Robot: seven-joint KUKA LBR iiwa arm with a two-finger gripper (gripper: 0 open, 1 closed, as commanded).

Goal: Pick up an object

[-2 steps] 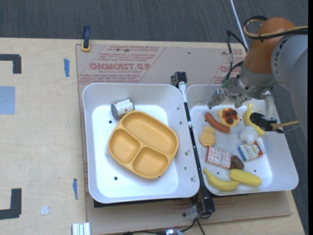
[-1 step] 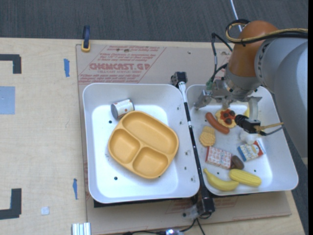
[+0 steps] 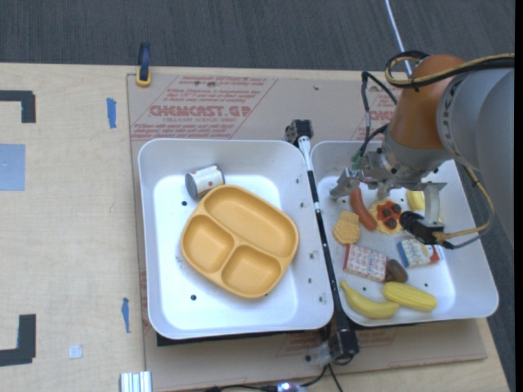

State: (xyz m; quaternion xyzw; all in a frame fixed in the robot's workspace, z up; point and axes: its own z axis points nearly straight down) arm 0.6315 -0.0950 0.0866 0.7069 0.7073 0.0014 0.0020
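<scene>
The arm above the right bin with toy food

We see the gripper [image 3: 369, 178] low over the right bin [image 3: 474, 288]; we cannot tell its state. A smooth red sausage [image 3: 363, 209] lies just below it, beside a round waffled cracker [image 3: 346, 229]. The left bin [image 3: 159, 219] holds a glossy yellow divided plate [image 3: 239, 241].

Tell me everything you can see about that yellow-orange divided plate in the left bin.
The yellow-orange three-compartment plastic plate is a rounded rectangle, smooth and matte. It has one long compartment along its upper right edge and two smaller ones below it, all holding nothing. It lies flat and right way up on the floor of the left white bin, turned at a slant to the bin's walls. A small silver cylindrical can lies on its side at the plate's upper left corner.
</scene>
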